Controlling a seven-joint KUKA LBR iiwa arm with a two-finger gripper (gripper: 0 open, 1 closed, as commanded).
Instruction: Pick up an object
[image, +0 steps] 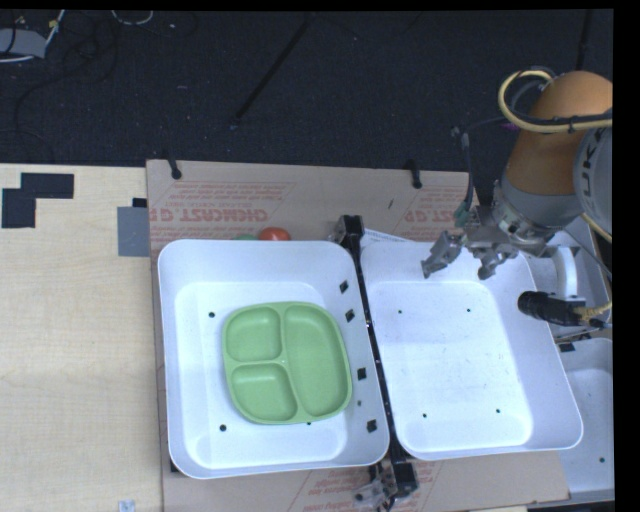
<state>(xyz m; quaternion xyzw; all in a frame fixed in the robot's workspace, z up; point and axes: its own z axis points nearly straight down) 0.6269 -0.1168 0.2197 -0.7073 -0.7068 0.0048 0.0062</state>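
A light green divided plate (288, 362) with three compartments lies flat in the left white bin (190, 300), about in its middle. My gripper (464, 262) hangs over the back edge of the right white bin (470, 350), far to the right of the plate. Its two fingers (437, 260) are spread apart and point down, with nothing between them.
A small red-orange object (274, 235) sits behind the left bin's back wall on the cardboard sheet (300, 200). A black divider with clips (362, 340) runs between the two bins. The arm's orange band (565, 110) rises at the far right.
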